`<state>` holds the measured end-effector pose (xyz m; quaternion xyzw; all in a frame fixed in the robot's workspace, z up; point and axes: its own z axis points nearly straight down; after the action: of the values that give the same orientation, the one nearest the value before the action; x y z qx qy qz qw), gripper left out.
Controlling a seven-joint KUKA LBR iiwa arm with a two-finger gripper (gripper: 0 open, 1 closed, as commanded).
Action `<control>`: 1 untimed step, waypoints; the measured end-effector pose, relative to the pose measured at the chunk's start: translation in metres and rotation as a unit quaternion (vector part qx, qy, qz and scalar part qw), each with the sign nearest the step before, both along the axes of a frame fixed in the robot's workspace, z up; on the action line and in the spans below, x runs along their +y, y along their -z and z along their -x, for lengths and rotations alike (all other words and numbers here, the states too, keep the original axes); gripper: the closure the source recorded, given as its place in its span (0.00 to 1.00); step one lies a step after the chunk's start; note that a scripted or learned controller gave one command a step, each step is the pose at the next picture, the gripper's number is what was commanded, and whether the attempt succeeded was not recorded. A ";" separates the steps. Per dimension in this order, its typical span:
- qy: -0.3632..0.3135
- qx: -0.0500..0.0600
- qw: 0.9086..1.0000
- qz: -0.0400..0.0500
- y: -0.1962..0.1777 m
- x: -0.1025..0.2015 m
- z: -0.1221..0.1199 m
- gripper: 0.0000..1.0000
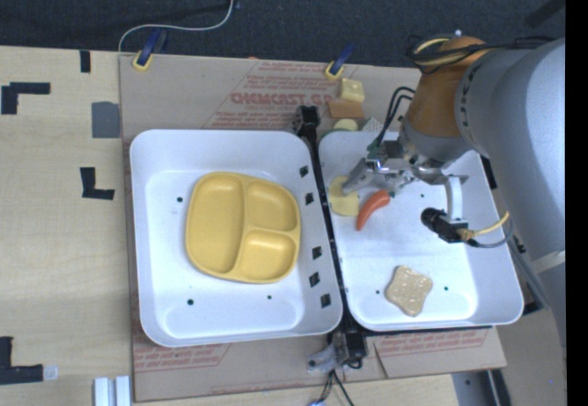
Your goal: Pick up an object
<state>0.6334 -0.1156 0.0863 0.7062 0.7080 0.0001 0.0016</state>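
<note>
My gripper (375, 182) hangs low over the back left part of the right bin (478, 298), and its fingers look spread open. A red-orange curved piece (371, 209) lies just in front of the fingertips, its upper end close to them but not between them. A pale yellow piece (344, 199) rests by the bin's left wall, right beside the gripper. A tan toast-like slice (408, 289) lies near the front of the same bin. In the left bin (156, 303) sits a yellow divided plate (243, 226).
Small tan and yellow blocks (347, 99) and a pale round item (344, 126) sit on the cardboard behind the right bin. A black divider (317, 211) runs between the bins. The arm's grey body (524, 138) and a black cable fitting (439, 222) overhang the right bin's right side.
</note>
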 end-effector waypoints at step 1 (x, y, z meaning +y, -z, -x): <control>0.001 0.001 1.000 0.000 0.001 0.011 0.015 0.00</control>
<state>0.6182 -0.1049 0.0853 0.7068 0.7074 -0.0004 0.0011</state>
